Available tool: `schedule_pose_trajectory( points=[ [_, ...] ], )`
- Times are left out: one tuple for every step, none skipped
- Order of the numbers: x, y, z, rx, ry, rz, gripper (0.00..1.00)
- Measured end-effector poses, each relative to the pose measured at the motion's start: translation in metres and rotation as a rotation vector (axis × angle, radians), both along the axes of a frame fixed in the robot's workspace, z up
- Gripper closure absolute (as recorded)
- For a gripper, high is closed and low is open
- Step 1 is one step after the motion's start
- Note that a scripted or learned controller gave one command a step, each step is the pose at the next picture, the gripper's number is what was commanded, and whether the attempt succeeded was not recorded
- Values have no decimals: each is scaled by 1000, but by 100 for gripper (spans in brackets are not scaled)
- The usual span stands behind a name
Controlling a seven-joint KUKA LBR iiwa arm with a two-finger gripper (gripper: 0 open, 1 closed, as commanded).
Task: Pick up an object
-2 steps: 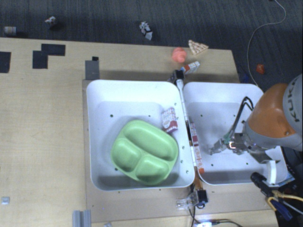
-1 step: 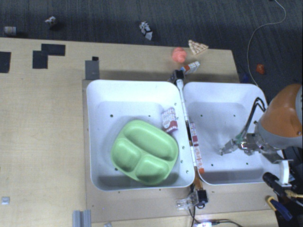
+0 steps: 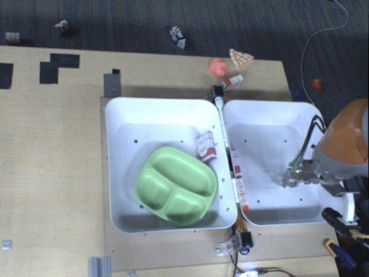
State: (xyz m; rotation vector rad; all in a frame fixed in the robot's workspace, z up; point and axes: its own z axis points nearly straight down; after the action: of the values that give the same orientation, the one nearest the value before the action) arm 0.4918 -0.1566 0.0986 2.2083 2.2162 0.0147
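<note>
We see the claw (image 3: 290,176) low over the right bin (image 3: 271,117); can't tell its opening or any hold from this blur. Green divided tray (image 3: 176,184) and what looks like a small red-white packet (image 3: 206,145) sit in the left bin (image 3: 124,154).

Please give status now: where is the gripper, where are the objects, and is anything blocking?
Gripper low in right bin. Green plate and small packet in left bin, apart from gripper. Nothing in the way.

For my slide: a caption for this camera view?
Arm's gripper over right bin; green divided plate in left bin.
</note>
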Motion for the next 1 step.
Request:
schedule_pose_trajectory(
  points=[
    [75, 34, 62, 3, 10, 1, 100]
  ],
)
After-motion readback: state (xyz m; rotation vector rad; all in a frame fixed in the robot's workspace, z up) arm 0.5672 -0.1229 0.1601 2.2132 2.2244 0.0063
